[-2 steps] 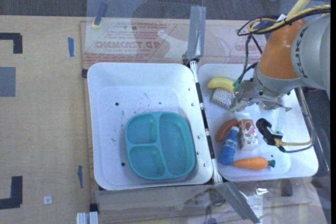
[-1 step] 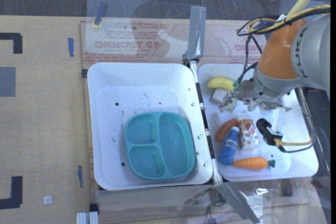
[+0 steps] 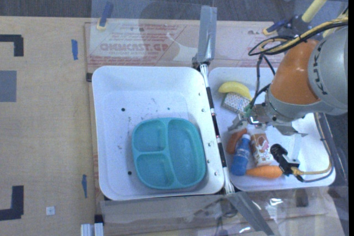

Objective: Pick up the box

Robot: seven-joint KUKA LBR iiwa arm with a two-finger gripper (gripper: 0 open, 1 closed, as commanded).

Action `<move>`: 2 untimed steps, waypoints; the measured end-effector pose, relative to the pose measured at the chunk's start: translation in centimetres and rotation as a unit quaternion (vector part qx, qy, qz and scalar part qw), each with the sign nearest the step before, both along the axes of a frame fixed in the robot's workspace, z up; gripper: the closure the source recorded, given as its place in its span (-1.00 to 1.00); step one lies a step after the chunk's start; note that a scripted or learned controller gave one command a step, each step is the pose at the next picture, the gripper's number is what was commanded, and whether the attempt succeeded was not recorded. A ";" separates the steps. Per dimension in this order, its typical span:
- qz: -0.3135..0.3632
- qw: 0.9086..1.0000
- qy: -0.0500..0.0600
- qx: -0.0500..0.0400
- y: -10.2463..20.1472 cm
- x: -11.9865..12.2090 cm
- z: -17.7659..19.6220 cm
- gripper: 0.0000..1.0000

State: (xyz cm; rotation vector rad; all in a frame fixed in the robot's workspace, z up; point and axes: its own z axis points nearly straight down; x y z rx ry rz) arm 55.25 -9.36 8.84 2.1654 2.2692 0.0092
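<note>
In the right bin (image 3: pixel 315 168), a small white and red box (image 3: pixel 261 149) lies between a blue bottle (image 3: pixel 240 155) and the bin's middle. A second small box with a speckled pale face (image 3: pixel 235 101) sits near the bin's far left, just under a banana (image 3: pixel 233 88). My gripper (image 3: pixel 247 119) hangs low over the left part of this bin, between the speckled box and the white and red box, right above a red-orange item (image 3: pixel 236 137). The wrist hides much of the bin behind it. Nothing shows between the gripper's tips.
An orange carrot (image 3: pixel 264 172) lies by the right bin's front wall. The left bin (image 3: pixel 110 96) holds a teal divided plate (image 3: pixel 167 153) in its front half. A low divider separates the two bins.
</note>
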 end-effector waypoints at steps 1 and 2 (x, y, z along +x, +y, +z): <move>-0.022 1.000 -0.002 0.000 -0.1 -3.5 0.0 -1.00; -0.025 1.000 -0.004 0.000 -0.3 -3.4 1.1 1.00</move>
